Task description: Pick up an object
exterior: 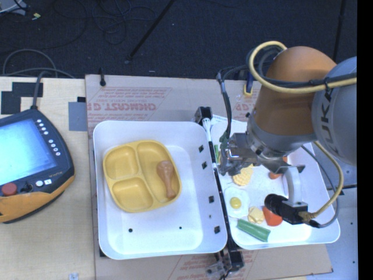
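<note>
The gripper point(238, 163) hangs low over the right bin point(326, 229) – likely reaching for the cracker point(243, 176) – its state I cannot tell.

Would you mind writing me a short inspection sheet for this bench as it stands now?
Surface: two white bins side by side, left bin and right bin, on a cardboard sheet.
Job's things: in the right bin, fried egg, green bean, yellow pieces and red pieces.
Clutter: yellow divided tray in the left bin, drumstick in its right compartment.
Grippers: gripper low over the right bin; fingers unclear.
Cables: yellow hose looped on the arm; black cables behind.
Surroundings: control pendant at left.
</note>
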